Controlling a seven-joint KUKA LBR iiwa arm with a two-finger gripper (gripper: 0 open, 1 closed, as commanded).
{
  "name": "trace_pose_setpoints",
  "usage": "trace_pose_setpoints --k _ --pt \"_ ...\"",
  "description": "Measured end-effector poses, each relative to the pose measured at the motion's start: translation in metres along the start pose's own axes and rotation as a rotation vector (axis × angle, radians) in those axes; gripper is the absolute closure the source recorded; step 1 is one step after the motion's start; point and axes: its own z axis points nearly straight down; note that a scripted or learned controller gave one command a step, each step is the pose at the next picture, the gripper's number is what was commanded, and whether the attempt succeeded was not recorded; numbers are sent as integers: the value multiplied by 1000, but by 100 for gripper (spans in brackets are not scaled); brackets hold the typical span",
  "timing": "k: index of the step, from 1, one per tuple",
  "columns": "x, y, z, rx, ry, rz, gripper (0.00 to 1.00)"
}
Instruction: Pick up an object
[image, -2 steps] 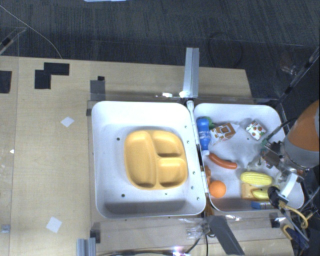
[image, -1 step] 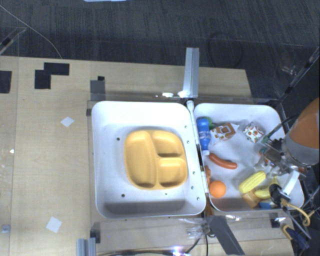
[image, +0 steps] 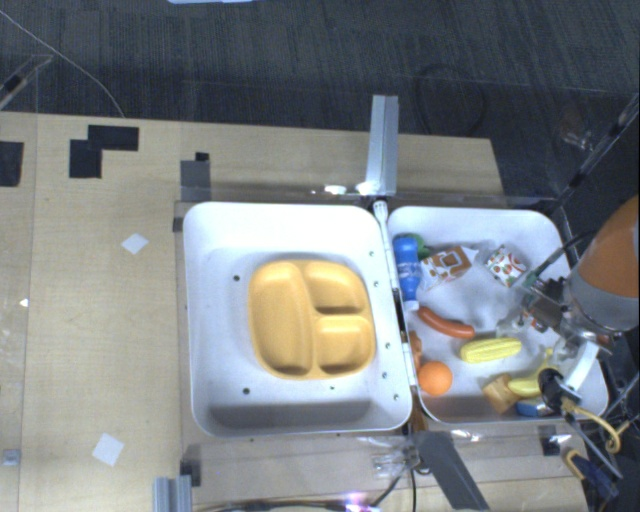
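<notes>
Tool (image: 545, 325), grip state indeterminable, poised at the frame's right over the right bin (image: 548, 225); the isolated corn cob (image: 490, 350) offered the cleanest grasp.

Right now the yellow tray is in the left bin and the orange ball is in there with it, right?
Not quite. The camera view shows the yellow tray in the left bin, but the orange ball lies in the right bin, near its front left corner.

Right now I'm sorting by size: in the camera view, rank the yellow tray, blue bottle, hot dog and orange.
1. Yellow tray
2. Blue bottle
3. Hot dog, close to the bottle
4. Orange
</notes>
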Motion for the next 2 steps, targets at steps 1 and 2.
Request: trace_pose_setpoints --k 1,2 --pt "-4 26 5 2 -1 123 0" --pt "-16 -4 -1 3 -1 212 0"
